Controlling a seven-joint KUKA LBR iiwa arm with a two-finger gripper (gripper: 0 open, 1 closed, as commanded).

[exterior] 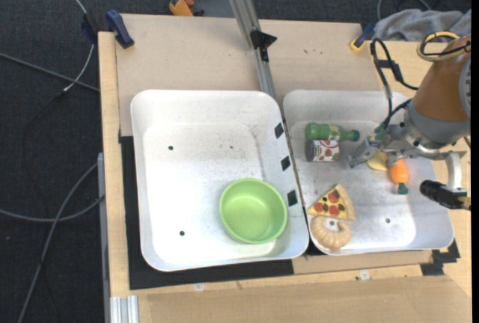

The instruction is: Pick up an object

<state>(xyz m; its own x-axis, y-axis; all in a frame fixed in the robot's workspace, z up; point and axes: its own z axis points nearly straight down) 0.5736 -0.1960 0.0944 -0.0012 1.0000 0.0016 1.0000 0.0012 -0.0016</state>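
Clutter crowds the right bin (430,235), where the gripper (368,155) hangs low just right of a green bottle (330,133) and a small can (323,150); whether it is clenched or released I cannot tell. An orange carrot-like toy (400,172) lies beneath the wrist. Closing here could merely nudge the can against the bottle, or pinch nothing.

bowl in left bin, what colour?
Light green bowl, plain, no pattern; camera view.
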